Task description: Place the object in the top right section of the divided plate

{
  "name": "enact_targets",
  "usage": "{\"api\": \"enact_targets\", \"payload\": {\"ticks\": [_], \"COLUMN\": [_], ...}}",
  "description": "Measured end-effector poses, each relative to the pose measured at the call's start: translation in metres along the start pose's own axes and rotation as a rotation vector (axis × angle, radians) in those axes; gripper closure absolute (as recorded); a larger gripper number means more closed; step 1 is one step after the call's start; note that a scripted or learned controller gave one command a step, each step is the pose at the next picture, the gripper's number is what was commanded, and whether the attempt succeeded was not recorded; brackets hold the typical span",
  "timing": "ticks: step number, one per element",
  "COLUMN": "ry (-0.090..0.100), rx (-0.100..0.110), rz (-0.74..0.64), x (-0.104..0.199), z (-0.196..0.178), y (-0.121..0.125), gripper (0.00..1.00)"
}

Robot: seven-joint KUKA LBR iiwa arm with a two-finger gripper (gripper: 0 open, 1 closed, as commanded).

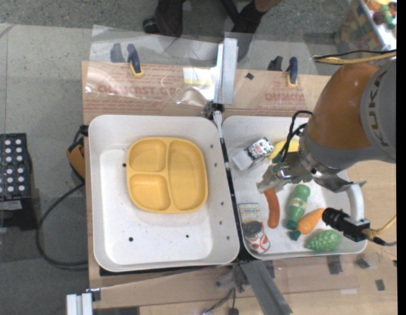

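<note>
A yellow divided plate (167, 174) with three sections lies in the left bin (107, 241). My gripper (279, 177) hangs low over the right bin (239, 128), just above the upper end of a red sausage (273, 210). The grey and orange arm covers most of the gripper from above. Nothing shows between the gripper and the plate. A green bottle (298, 202), an orange carrot (310, 220) and a bumpy green fruit (323, 241) lie close to the right of the sausage.
The right bin also holds a small can (256, 236) at the front left, a white and grey packet (252, 152) and a yellow piece (282, 150) at the back. A raised rim between the two bins (226, 176) separates gripper and plate. Blue clamps (133, 59) sit behind.
</note>
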State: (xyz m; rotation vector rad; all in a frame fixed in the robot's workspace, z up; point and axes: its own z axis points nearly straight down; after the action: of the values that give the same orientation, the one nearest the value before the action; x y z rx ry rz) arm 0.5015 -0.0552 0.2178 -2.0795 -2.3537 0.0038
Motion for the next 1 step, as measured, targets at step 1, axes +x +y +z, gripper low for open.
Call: {"api": "enact_targets", "payload": {"ticks": [1], "ry": [0.001], "rx": [0.002], "rz": [-0.142], "x": [0.0843], "z": [0.0264], "y": [0.0174], "gripper": [1.0]}}
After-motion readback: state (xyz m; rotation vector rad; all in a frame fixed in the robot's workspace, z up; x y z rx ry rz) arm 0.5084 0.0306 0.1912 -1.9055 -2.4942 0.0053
